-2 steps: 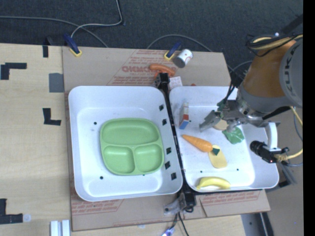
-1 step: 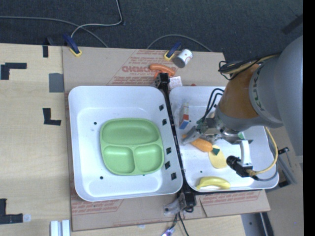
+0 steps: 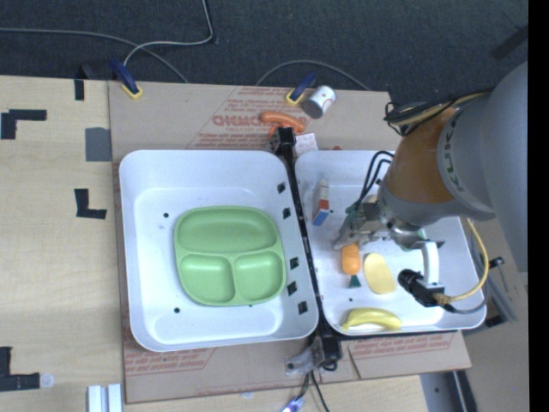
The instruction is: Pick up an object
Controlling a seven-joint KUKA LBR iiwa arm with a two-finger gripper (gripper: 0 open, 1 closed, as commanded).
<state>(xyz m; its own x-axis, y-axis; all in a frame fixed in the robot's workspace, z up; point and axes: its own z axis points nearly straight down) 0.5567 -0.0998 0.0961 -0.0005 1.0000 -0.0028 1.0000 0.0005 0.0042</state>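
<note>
Orange, small and upright: a carrot-like piece (image 3: 350, 257) near the middle of the right bin (image 3: 446, 316), just below the gripper (image 3: 358, 227) and touching or nearly touching it. Cannot tell how the pincer stands, hidden as it is under the wrist and cabling. Just beside the orange piece, toward the bin's front edge, a pale yellow lemon-like lump (image 3: 379, 274); along the front wall, a banana (image 3: 372, 319); toward the left wall, a small blue and red item (image 3: 322, 204). In the left bin (image 3: 146, 187), a green divided plate (image 3: 230, 255) lying flat at the centre. Judged step: the approach and close on the orange piece, nothing seen lifted yet. Next needed: a firm close around it, then a straight rise clear of the yellow lump.
</note>
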